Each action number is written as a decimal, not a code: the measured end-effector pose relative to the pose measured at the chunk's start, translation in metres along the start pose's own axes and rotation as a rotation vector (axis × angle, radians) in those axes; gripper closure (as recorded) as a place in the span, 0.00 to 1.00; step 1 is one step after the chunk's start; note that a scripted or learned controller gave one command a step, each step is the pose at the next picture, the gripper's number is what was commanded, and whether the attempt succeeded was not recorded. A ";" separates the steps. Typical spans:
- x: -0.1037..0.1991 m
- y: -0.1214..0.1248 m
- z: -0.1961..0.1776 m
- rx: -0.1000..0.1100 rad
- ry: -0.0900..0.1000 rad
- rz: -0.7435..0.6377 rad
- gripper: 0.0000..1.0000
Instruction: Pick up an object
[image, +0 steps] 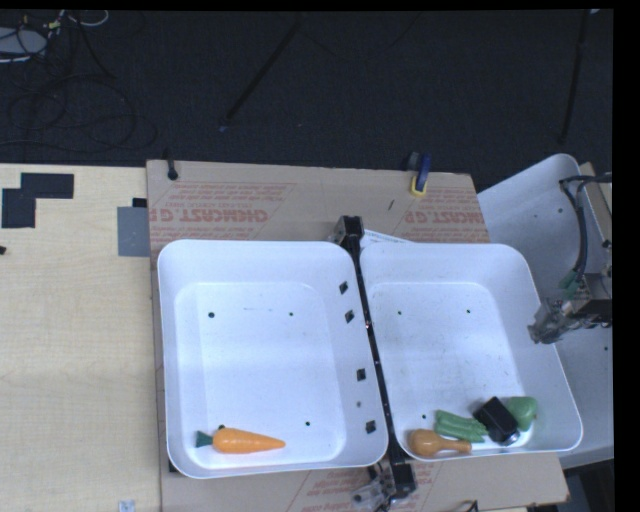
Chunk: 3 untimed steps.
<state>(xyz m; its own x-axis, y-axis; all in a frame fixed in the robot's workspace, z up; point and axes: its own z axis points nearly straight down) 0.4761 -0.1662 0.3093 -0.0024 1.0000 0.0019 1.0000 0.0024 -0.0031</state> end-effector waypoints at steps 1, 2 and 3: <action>0.060 0.003 -0.042 -0.005 -0.001 -0.003 1.00; 0.106 0.022 -0.018 0.002 -0.001 -0.001 1.00; 0.135 0.061 -0.034 -0.003 -0.002 0.000 1.00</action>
<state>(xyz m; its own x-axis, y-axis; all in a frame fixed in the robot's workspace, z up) 0.5370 -0.0311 0.3435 -0.0024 1.0000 -0.0003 1.0000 0.0024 0.0003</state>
